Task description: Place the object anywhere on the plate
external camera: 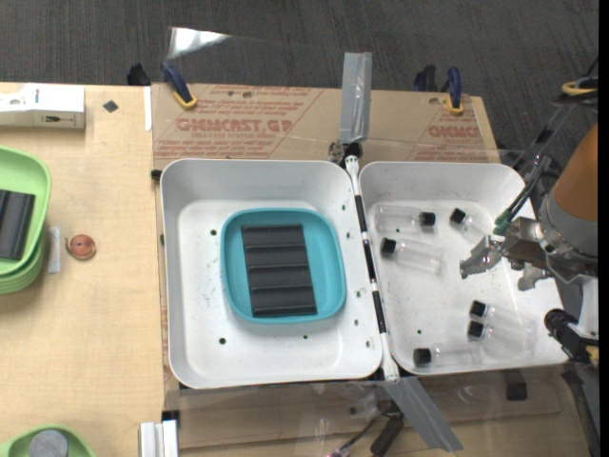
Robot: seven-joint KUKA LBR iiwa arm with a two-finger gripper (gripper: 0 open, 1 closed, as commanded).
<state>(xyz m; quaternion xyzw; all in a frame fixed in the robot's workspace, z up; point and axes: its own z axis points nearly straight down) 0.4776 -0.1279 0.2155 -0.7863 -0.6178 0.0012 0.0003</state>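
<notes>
Nearest me, a clear vial (430,355) with a black cap lies by the right bin's (452,174) front wall; I see more such vials scattered across that glossy white bin; the gripper (476,261) hovers over them, grip state I cannot tell; the teal square plate (284,265), bearing a ribbed black insert (278,269), sits in the left bin (190,284).

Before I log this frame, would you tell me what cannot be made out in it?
- Gripper, camera view: too small and blurred against the right bin to read its state or see anything held.
- Vials: clear bodies nearly vanish against the white floor; mostly black caps show, so their count is uncertain.
- Arm: cut off by the right edge.
- Plate: a dark ridged insert covers its middle.
</notes>
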